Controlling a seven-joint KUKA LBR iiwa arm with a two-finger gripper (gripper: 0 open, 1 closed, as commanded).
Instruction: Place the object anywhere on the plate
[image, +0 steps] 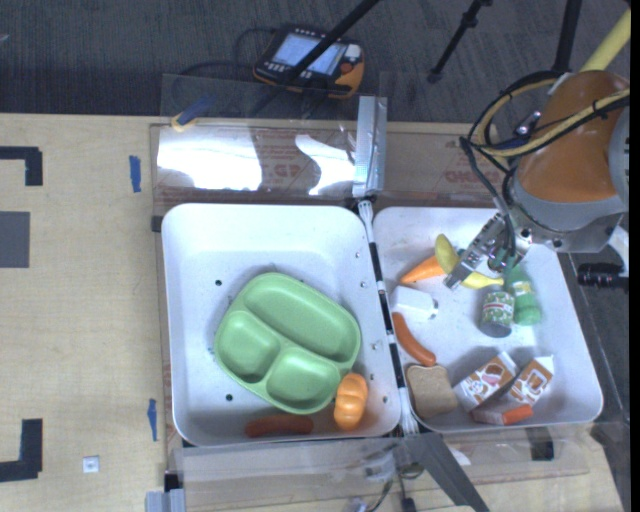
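- Green 3-compartment plate (290, 343) sits in the left bin (190, 300), nothing resting on it; an orange pepper-like toy (350, 398) touches its lower right edge, a red sausage (280, 426) lies just below it.
- Right bin (575, 340) holds the clutter: carrot (420, 270), yellow banana (447, 252), a 2nd sausage (413, 340), bread slice (432, 390), 2 small cartons (505, 382), a grey can (496, 310), a green item (524, 300).
- Gripper (470, 262) is down in the right bin, tips right at the banana and a yellow piece beside it.
- Fingers: look slightly parted, but can't tell if they're open or gripping; nothing clearly between them.
- Step, my read: pick phase, target probably the banana, which is in the right bin's upper left, not on the plate.
- Next move calls for a confirmed grasp, a lift clear of the divider (375, 290), then travel left and release over any plate compartment.
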